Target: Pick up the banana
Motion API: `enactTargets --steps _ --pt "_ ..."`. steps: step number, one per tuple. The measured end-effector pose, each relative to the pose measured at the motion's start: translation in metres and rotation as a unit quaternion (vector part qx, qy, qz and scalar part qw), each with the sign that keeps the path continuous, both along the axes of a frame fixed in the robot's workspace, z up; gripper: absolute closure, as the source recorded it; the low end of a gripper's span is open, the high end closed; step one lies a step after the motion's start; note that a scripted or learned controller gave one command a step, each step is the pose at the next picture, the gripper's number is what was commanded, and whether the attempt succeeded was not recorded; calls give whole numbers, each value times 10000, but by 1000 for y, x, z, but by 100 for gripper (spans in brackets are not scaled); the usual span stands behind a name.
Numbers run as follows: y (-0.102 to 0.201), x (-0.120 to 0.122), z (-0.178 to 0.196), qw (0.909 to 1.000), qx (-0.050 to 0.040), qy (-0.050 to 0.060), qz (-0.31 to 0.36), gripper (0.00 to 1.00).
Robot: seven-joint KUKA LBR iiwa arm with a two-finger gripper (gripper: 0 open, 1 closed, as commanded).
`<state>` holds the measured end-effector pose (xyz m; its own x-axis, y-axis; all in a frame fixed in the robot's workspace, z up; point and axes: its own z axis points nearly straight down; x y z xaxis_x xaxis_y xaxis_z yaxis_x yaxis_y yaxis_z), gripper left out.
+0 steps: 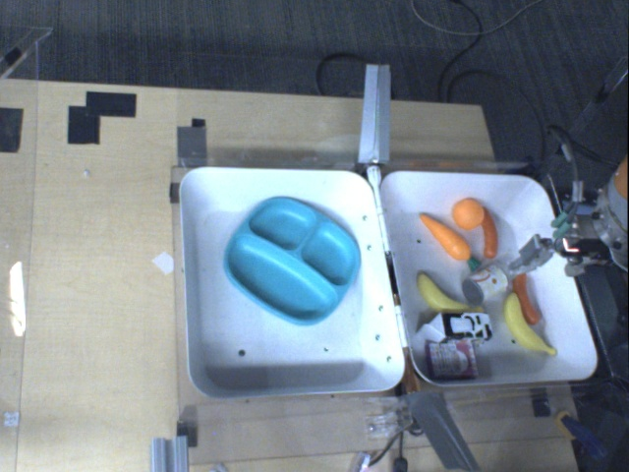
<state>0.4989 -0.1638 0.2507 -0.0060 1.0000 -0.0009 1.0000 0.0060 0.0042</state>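
Yellow bananas lie low in the right bin (570,367): one banana (527,327) by the right wall, another (444,294) beside a can (454,358). Higher up sit carrots (445,236) and an orange (469,212). Whether the gripper (536,254) is spread or closed, I cannot tell. The blue plate (293,259) fills the left bin (211,214).

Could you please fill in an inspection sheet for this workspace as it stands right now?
Surface: wooden bench bearing a left bin and a right bin.
Job's things: two bananas in the right bin, banana one, banana two.
Clutter: blue divided plate in the left bin; orange, carrots, a can in the right.
Grippers: tool over the right bin, state unclear.
Cables: loops on the floor.
Surroundings: dark carpet.
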Motion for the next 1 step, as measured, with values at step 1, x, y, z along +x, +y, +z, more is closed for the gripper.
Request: enactTargets --steps 1 --pt "1 2 11 10000 -6 -29 21 100"
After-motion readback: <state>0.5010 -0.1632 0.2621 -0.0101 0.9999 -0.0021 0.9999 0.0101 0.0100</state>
